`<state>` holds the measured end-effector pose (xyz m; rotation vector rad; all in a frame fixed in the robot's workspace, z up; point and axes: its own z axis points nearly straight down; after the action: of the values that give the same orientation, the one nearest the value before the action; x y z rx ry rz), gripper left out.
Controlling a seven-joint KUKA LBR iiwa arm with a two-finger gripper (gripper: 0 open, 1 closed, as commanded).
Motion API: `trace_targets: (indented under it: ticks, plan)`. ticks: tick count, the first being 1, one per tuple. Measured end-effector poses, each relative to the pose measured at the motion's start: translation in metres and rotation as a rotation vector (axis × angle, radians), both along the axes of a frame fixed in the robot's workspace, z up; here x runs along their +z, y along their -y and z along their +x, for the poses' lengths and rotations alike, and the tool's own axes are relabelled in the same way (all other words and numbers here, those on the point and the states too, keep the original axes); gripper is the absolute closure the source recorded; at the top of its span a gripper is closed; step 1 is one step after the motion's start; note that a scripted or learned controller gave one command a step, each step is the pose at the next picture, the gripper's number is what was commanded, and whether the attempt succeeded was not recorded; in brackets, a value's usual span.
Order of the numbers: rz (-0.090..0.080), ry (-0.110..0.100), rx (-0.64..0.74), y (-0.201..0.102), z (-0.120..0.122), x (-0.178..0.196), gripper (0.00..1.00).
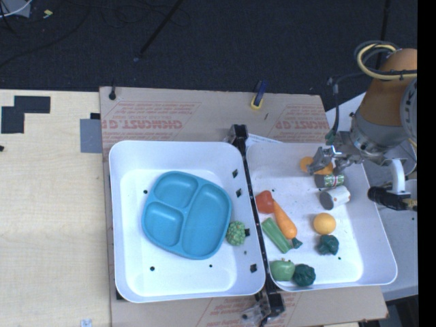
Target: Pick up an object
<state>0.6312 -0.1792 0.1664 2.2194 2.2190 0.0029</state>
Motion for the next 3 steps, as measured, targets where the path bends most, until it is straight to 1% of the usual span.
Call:
trace_targets:
  ticks: [1,2,3]
  plan:
    - [0.0,0.0,0.001,-0.002,0.01,0.051,1.0]
    - [0.001,-0.004,0.002,-0.001,0.01,0.062,1.0]
    - [0.003,-0.009,0.003,-0.049,-0.012,0.052,1.0]
